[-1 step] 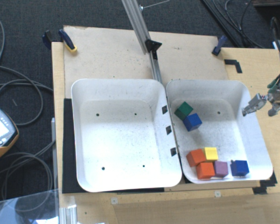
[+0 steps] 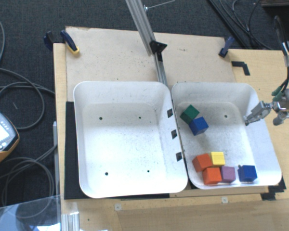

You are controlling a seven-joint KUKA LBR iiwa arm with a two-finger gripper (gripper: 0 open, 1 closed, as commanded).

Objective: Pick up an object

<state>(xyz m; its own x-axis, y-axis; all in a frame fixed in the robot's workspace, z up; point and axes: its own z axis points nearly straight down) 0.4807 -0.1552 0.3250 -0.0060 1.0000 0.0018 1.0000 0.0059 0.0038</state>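
The gripper (image 2: 256, 113) sits at the right bin's (image 2: 260, 143) three o'clock rim; whether its fingers are parted cannot be told. Descending there risks striking the wall.

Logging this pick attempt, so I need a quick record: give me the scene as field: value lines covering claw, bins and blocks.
claw: over the right bin's right rim, holding nothing visible
right bin: seven blocks
upper pair: green block touching blue block
lower cluster: two orange blocks, yellow block, purple block
apart: second blue block
left bin: white
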